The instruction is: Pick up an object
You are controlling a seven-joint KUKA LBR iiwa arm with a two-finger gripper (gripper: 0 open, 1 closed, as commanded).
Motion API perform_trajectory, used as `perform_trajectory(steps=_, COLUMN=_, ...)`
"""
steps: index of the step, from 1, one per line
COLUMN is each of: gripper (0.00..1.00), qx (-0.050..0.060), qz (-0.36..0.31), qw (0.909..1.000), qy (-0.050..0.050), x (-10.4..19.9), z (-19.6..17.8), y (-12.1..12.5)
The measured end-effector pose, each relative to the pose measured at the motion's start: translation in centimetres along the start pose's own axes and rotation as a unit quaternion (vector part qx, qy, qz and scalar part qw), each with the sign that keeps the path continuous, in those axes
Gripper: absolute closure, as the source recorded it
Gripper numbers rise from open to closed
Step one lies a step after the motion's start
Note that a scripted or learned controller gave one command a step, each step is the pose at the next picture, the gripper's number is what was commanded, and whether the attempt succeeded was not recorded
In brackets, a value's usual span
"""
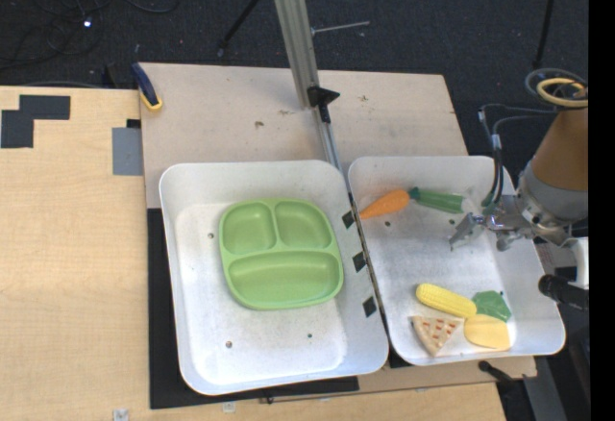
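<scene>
Status at this frame: pick not yet accomplished, as far as the camera view shows.

The grey arm with the orange band [565, 145] reaches in from the right, wrist low over the right shallow white bin [384, 181]. The two-finger gripper [468, 227] sits above the bin's bare middle floor, near its right wall. The metal fingers [461, 232] appear spread slightly, with white bin floor visible between them and no item in the gap. Exact opening is hard to read at this size; judged open and empty.

Candidate objects, all in the right bin:
- orange plastic carrot with a green stalk [385, 204], lying at the far left corner area, well left of the gripper.
- yellow toy corn cob [445, 299], near the front, below the gripper and apart from it.
- tan toy pizza wedge [433, 332], at the front, just beside the corn.
- yellow rounded block [488, 333] with a dark green piece [494, 303] touching it, front right.

The left shallow white bin [178, 208] holds a light green divided plastic plate [281, 252], lying flat, untouched.

Judgement: approach stage only. Remaining: choose a target, descend, close, lift. No object is raised off the floor.
</scene>
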State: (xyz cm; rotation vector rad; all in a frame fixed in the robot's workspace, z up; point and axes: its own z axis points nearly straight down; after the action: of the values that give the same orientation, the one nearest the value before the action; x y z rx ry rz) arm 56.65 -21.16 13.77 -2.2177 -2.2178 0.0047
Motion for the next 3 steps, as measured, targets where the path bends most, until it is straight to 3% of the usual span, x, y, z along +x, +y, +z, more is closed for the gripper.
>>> perform_trajectory(steps=1, gripper=0.0, qx=-0.003, qz=0.0, qw=1.0, qy=0.0, x=0.0, z=4.9, y=0.2)
perform_trajectory(steps=2, gripper=1.0, qx=-0.006, qz=0.001, qw=1.0, qy=0.0, x=0.0, z=3.5, y=0.3)
perform_trajectory(steps=3, gripper=1.0, qx=-0.005, qz=-0.001, qw=1.0, qy=-0.001, x=-0.1, z=-2.9, y=0.4)
